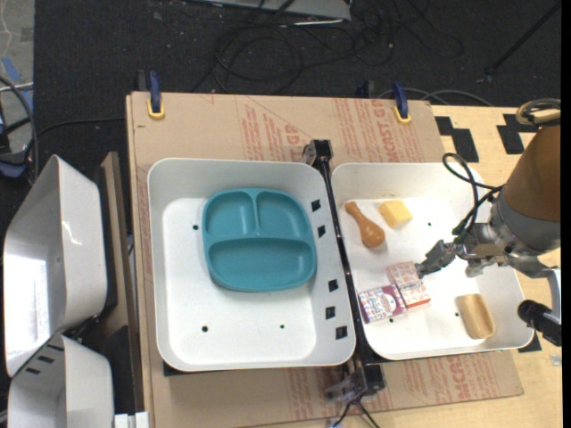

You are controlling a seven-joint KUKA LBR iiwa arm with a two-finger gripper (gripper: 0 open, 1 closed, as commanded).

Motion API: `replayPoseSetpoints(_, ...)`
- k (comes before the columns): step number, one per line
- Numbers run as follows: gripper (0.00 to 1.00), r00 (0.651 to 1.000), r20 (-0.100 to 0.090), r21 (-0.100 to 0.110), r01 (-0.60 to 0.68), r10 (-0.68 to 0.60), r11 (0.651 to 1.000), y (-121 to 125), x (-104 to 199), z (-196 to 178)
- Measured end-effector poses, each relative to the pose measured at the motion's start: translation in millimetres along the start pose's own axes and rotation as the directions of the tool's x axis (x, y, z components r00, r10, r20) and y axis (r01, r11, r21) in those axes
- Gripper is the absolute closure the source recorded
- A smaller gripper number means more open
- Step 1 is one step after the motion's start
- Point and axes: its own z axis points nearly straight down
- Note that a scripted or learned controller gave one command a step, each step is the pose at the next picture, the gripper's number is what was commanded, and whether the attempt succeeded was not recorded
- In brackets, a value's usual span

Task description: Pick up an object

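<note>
The right bin (428, 172) holds a brown drumstick-shaped piece (365, 224), a yellow block (395, 212), two small pink-and-white boxes (393, 294) and a tan bread-like piece (475, 316). My gripper (434, 259) hangs low over this bin, just right of the upper pink-and-white box and close to its top corner. The grey arm with its orange band (540, 181) comes in from the right edge. Nothing is visibly held.
A teal divided plate (259, 239) lies in the left bin (178, 328). A black divider (335, 239) runs between the bins. Cables trail from the wrist over the right bin's far side. White containers stand off the bench at the left.
</note>
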Motion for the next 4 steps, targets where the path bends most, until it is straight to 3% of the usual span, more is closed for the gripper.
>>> replayPoseSetpoints(1, 0.00, 1.000, 0.002, -0.012, 0.003, -0.003, 1.000, 3, 0, -6)
replayPoseSetpoints(3, 0.00, 1.000, 0.000, -0.014, -0.001, 0.001, 1.000, -6, 2, 101)
replayPoseSetpoints(4, 1.00, 1.000, 0.003, -0.017, 0.000, 0.000, 1.000, -5, 1, 88)
